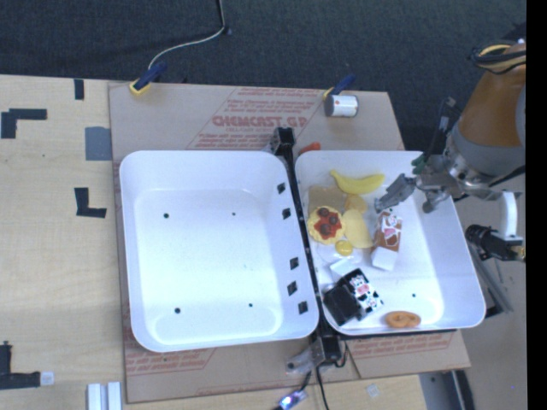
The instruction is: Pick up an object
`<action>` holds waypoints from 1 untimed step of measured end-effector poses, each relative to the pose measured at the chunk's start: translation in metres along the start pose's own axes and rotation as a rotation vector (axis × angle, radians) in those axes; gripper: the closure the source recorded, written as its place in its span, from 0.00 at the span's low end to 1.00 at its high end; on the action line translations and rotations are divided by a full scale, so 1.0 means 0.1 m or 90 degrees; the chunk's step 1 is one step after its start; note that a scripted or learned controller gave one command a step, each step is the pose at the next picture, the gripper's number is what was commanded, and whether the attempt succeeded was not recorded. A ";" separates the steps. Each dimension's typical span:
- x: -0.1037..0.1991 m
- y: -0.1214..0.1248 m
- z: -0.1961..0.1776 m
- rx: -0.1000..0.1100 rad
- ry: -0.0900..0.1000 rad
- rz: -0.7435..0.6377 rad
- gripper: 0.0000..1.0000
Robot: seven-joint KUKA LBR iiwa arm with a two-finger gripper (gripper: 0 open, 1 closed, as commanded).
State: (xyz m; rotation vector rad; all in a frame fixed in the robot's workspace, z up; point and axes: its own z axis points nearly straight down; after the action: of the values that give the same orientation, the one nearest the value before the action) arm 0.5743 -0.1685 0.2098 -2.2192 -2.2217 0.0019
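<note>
Here the pincer (pixel 395 196) hangs over the right bin (pixel 444 254), spread unclear, beside a toy banana (pixel 357 181): likely light, stiff and smooth; best gripped across its middle.

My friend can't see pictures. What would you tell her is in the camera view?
A grey robot arm reaches from the right, its gripper above the right white bin, which holds small toys: a yellow banana, a pizza slice, a small carton, a black-and-white toy and an orange piece. The left white bin sits beside it.
</note>
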 end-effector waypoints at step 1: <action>0.28 -0.25 1.02 -0.013 -0.004 0.001 0.00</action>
State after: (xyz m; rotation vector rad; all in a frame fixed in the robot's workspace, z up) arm 0.5492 -0.1401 0.1077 -2.2339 -2.2335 -0.0128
